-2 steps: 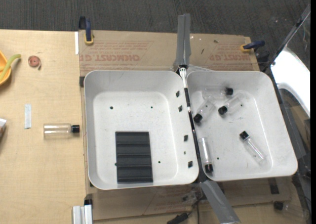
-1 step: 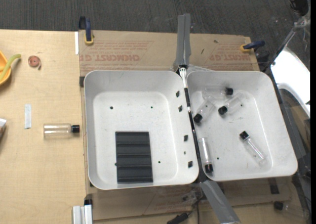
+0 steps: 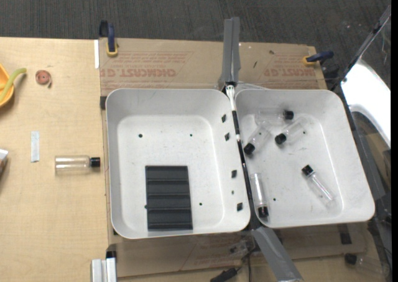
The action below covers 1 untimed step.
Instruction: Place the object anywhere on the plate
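Observation:
A black ribbed plate (image 3: 166, 198) lies flat in the near part of the left bin (image 3: 163, 117). In the right bin (image 3: 341, 207) lie several clear vials with black caps. One vial (image 3: 318, 185) rests near the right side, and another (image 3: 259, 193) lies along the left wall with its cap toward the front. Three more vials (image 3: 291, 131) are clustered at the back left of that bin, overlapping and hard to separate.
A further clear vial (image 3: 74, 163) lies on the wooden table left of the bins, beside a small white strip (image 3: 35, 147). A yellow object (image 3: 6, 85) and a small red disc (image 3: 42, 77) sit at the far left. Cardboard (image 3: 186, 66) lies under the bins.

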Each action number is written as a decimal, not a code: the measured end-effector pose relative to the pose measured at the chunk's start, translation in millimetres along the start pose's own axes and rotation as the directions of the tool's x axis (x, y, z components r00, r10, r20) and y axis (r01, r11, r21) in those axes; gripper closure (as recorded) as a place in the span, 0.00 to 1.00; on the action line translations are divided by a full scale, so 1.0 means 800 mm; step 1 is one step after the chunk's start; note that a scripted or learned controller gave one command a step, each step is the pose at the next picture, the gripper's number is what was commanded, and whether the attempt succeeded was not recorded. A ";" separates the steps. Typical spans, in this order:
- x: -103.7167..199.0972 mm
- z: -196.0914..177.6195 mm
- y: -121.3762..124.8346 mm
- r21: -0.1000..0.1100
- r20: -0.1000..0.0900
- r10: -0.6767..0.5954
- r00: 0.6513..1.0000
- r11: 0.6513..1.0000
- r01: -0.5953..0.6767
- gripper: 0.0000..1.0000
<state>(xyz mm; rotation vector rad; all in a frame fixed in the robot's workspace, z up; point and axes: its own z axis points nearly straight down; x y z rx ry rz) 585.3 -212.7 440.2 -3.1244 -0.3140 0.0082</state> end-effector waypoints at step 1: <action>-0.120 0.000 -0.012 0.000 0.000 0.002 1.000 1.000 -0.002 0.00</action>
